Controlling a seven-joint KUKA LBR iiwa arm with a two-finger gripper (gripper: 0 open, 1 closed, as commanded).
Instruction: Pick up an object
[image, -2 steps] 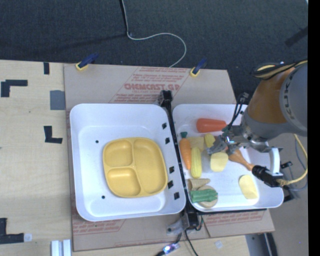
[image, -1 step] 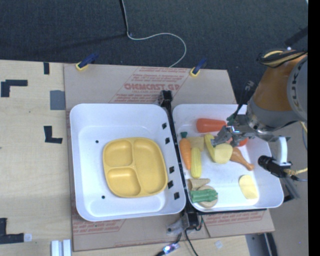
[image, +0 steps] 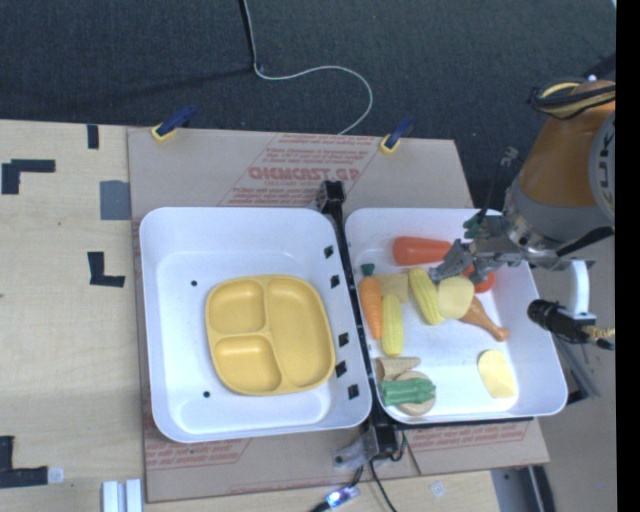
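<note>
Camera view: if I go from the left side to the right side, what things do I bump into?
Yellow plate → orange carrot → corn cob → red pepper → pale lemon slice → robot's gripper.

The arm comes in from the right edge of the camera view, its thick grey body bent downward and leftward. An orange band wraps it just above the wrist, and a yellow-orange ring sits higher, near the top right corner. Below the band the grey wrist narrows to the pincer, which points left and down at a slant. Its dark fingers reach out low, but whether they stand apart or together cannot be made out from this angle.
</note>
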